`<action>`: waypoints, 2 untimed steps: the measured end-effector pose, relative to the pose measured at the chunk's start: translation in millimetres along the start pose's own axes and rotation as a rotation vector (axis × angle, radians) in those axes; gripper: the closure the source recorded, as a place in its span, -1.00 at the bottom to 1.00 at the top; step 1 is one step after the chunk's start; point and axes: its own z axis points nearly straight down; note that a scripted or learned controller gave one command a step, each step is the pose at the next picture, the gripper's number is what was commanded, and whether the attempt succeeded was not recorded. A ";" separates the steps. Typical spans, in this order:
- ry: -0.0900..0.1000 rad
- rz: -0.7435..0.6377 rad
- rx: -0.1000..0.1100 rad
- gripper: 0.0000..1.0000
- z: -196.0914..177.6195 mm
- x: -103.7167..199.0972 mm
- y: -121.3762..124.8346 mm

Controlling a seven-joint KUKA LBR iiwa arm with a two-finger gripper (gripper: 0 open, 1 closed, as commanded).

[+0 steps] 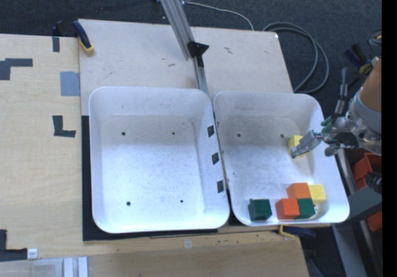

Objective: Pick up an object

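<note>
Blocks [291,204]: two green, two orange.

Arm [366,108]: grey body with an orange band above the wrist. Wrist section pale grey and metallic, with small green parts and thin dark cables alongside. Gripper [302,147]: two slim light-grey fingers [308,142] on a compact grey base.

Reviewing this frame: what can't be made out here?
- Gripper: too small and blurred in the camera view to judge its state, or whether it touches the yellow block beside it.
- Arm: mostly cut off by the right edge.
- Block cluster in the right bin: the blocks hide each other, so count and stacking are unclear.
</note>
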 end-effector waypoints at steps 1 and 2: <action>-0.002 0.000 0.000 -1.00 34.8 -22.3 59.0; -0.001 -0.001 0.003 -1.00 126.7 -39.2 106.2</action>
